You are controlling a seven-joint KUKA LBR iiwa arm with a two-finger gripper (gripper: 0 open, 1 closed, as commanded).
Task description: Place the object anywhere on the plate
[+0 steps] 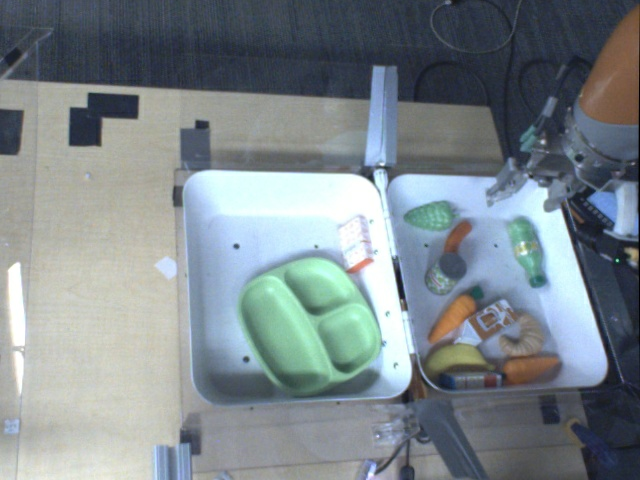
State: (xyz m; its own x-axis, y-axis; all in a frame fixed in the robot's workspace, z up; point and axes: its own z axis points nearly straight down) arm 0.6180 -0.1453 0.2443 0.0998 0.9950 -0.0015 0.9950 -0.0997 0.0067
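Wooden table point(90, 298) carries two white bins; left bin point(215, 268) holds green divided plate point(308, 324), small snack packet point(355, 243) just beside its upper right. Right bin point(585, 338): cluttered toy food. Claw point(527, 186) open, empty, above right bin's top edge

A robotics lab is showing itself here: a pale wooden surface point(90, 298) is carrying two shallow white bins, the left bin point(210, 268) and the right bin point(585, 318), clamped between metal brackets point(381, 118). Black cables point(480, 23) are trailing across dark carpet point(250, 18) behind, black tape marks point(100, 116) are sitting on the wood, and a grey and orange industrial arm point(610, 98) is reaching in over toy food.
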